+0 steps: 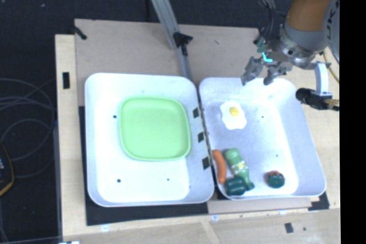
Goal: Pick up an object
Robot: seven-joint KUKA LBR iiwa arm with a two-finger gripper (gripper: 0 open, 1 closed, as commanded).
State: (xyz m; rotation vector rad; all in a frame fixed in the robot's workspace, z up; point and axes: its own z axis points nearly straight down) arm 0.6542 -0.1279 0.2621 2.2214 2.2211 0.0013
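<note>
From above, the gripper [259, 74] hangs over the far rim of the right bin [297, 140], at its upper edge, below the arm [309, 14] with its orange band. Its two fingers [250, 73] stand apart, with nothing between them.

The fried egg [233, 115] lies in that bin below the gripper and a little to its left, near but not touching. Further down from the gripper, at the bin's near end, the carrot [219, 166] lies along the bin's left wall. Just right of the carrot is a green bottle [235, 162], with a dark green piece [237, 184] touching its lower end. Right of these, roughly straight below the gripper and well apart from it, sits a small dark green item with a red spot [275, 179]; what it is cannot be told.

Far to the gripper's left and lower, the left bin [103, 140] holds a light green plate [154, 128], lying flat. A grey pole [163, 6] slants up from between the bins, left of the gripper.
</note>
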